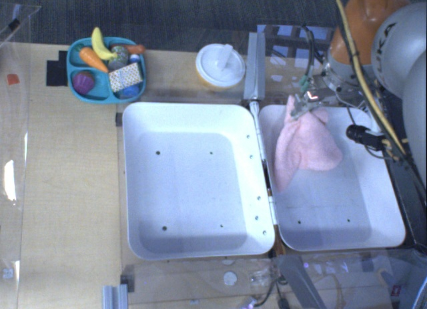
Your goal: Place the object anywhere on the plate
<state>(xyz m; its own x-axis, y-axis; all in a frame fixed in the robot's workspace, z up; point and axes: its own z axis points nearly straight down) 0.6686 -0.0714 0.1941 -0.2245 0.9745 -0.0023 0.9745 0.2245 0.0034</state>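
Item: pink cloth (305, 146) — a soft, limp piece of fabric, draped in the right bin (373, 234) toward its back wall, with its top corner drawn up to a peak and the rest hanging and pooling below.

Handling (a judgement): light, floppy, not fragile; it would sag and swing when lifted, and a pinch on a bunched fold should hold better than one on a flat edge.

Gripper (305, 99): at the peak of the cloth, fingers closed on that gathered corner, which showed between them.

Destination: the plate looked to be the white round dish (220, 65) behind the left bin (140, 187), well apart from the cloth.

Also present: blue tray (77, 91) of toy food, far left.
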